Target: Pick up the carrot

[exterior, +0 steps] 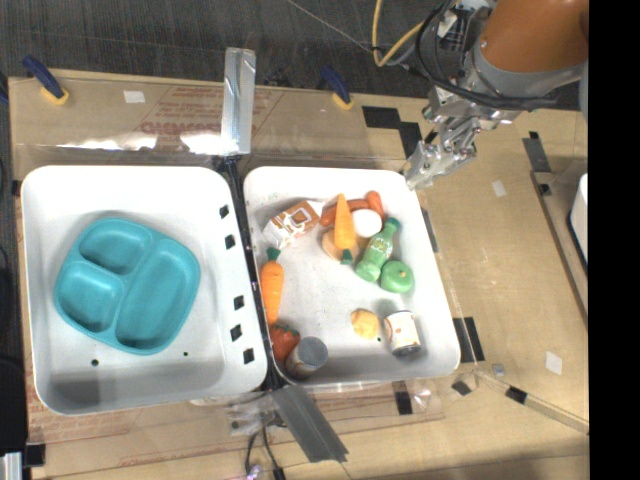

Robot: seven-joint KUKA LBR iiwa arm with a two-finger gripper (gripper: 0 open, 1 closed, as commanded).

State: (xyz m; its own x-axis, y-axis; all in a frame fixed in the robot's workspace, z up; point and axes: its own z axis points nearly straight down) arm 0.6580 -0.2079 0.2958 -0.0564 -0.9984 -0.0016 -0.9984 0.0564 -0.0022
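The right bin [436, 298] has, at its near edge, a grey can [311, 352] beside a red tomato-like piece [283, 339] in the near left corner, with a small yellow piece [365, 322] and a white jar [403, 332] further right. One carrot [271, 283] lies along the bin's left wall, green end pointing to the far side. A second carrot [343, 224] rests tilted on a heap near the far side, next to a white egg [368, 223], a green bottle [377, 251] and a green pepper-like piece [397, 276]. A small orange-and-white carton [293, 222] sits left of that heap.

The left bin [50, 368] holds a teal divided plate [125, 284].

The gripper [432, 160] hangs just past the right bin's far right corner, above the brown surface [510, 268], holding nothing; whether its fingers are spread is unclear. Yellow and black cables [420, 18] run along the arm. Blue clamps [46, 78] sit on the surface's far edge.
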